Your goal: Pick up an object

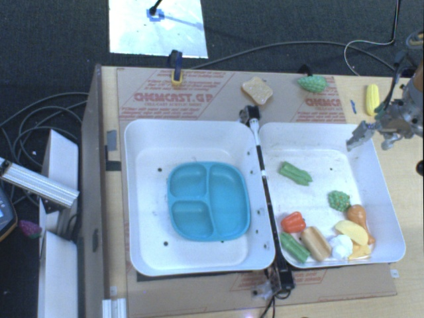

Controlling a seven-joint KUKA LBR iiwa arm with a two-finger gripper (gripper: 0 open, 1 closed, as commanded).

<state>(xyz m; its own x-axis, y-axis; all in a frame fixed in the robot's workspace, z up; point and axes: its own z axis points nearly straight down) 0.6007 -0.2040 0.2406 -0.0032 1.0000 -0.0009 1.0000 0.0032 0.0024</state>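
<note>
Hovering gripper (372,136) holds nothing visible.

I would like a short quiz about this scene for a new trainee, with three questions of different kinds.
1. True or false: the blue divided plastic plate lies in the left white bin.
2. Which lies alone near the middle of the right white bin? A) green toy pod B) yellow toy corn C) toy bread slice
3. Fill in: the gripper is above the right bin's ____ corner.

Key: 1 true; 2 A; 3 far right.

arm (414,91): cut off by right edge | gripper (372,136): blurred, finger state could not be told
</note>
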